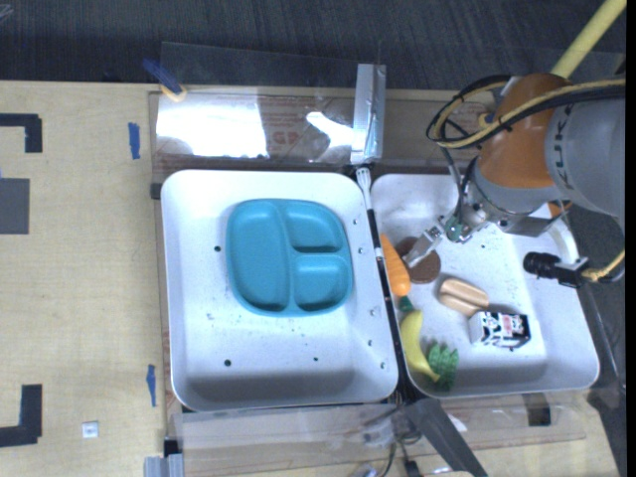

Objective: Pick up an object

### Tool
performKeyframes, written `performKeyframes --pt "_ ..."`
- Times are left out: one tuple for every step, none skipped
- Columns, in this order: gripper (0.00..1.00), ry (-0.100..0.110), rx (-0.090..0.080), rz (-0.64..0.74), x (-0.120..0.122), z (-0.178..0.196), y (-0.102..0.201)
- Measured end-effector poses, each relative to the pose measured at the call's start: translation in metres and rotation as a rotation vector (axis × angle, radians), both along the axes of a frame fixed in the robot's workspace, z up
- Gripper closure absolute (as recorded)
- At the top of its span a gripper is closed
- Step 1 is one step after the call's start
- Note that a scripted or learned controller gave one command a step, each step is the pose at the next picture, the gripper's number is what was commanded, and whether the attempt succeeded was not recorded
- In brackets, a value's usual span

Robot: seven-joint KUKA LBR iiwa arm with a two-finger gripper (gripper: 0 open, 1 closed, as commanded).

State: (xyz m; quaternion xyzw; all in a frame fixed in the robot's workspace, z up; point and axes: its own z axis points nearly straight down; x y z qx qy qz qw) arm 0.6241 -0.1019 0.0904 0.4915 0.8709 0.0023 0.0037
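smooth matt blue plastic tray

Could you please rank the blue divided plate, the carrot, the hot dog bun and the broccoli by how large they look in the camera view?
1. blue divided plate, by far the largest
2. carrot
3. hot dog bun, close to the carrot, so that order is unsure
4. broccoli, smallest

The grey arm enters from the upper right of the frame, its orange band sitting above the wrist with yellow and black cables looped around it. The wrist angles down and to the left — toward the middle right of the frame — ending in the gripper, whose slim metal fingers point lower left.
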Motion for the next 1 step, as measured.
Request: performKeyframes --pt "0.0 -0.006 0.003 -0.194 -0.0278 0.0008 -0.0036"
